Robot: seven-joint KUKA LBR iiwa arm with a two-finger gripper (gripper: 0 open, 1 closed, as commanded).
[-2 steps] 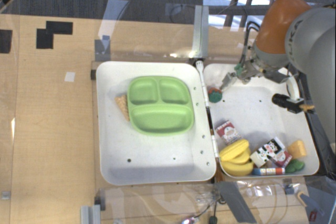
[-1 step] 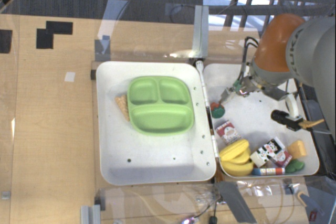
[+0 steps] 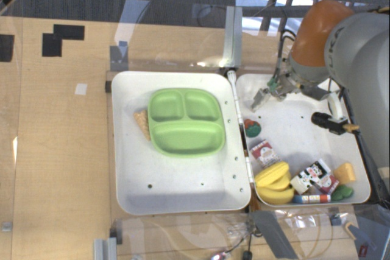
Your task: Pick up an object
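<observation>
Objects to pick: a cluster in the right bin (image 3: 304, 115), mostly along its near edge.
Bananas: two yellow ones (image 3: 274, 182), stacked at the near left corner of the right bin.
Small carton: one red and white packet (image 3: 262, 153), just behind the bananas.
Red and green item: one small piece (image 3: 250, 128) by the bin's left wall; too small to identify.
Near right cluster: a black, white and red box (image 3: 317, 175), an orange block (image 3: 345, 172), a green item (image 3: 342, 192) and a marker-like stick (image 3: 312, 198), packed close together.
End effector: (image 3: 263, 96) low over the far left part of the right bin, fingers slightly parted with nothing between them.
Arm: grey with an orange band (image 3: 317, 30), entering from the right, cut off by the frame.
Left bin: (image 3: 177, 186) one green divided plate (image 3: 185, 120), with one tan item (image 3: 142, 123) half hidden under its left rim.
Worktop: light wood (image 3: 55, 149) under both bins.
</observation>
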